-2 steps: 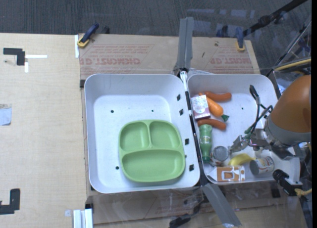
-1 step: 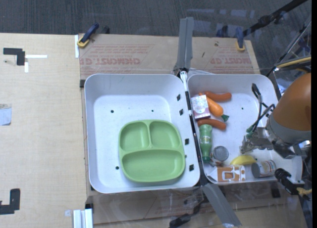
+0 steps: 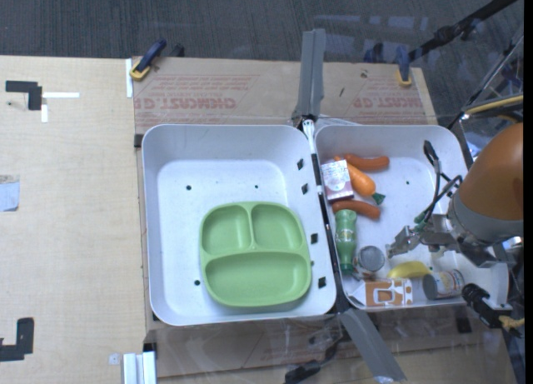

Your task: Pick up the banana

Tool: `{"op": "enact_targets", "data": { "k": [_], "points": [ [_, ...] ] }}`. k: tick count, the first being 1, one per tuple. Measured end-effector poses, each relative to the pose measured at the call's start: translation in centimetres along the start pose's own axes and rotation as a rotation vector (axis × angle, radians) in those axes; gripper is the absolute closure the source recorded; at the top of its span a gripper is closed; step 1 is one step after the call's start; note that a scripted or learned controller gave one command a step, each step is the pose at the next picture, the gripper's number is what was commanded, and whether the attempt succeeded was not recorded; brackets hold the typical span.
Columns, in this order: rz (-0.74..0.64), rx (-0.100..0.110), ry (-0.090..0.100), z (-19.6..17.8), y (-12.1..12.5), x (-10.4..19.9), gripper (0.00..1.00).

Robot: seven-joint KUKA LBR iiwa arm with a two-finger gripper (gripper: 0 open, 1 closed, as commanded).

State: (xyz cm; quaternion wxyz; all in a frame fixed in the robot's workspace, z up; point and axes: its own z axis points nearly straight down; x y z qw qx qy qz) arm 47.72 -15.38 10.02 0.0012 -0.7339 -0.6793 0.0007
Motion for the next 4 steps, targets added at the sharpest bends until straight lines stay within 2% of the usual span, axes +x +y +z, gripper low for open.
{"op": "enact_targets", "data": {
  "k": [1, 2, 3, 4],
  "points": [
    [0.048, -0.001, 0.000, 0.9, 0.2, -2.3, 0.00],
    [0.047, 0.000, -0.001, 0.9, -0.2, 2.7, 0.00],
    [0.027, -0.001, -0.002, 0.9, 0.2, -2.5, 0.00],
    [0.063, 0.000, 0.000, 0.9, 0.0, 0.4, 0.00]
  ]
}}
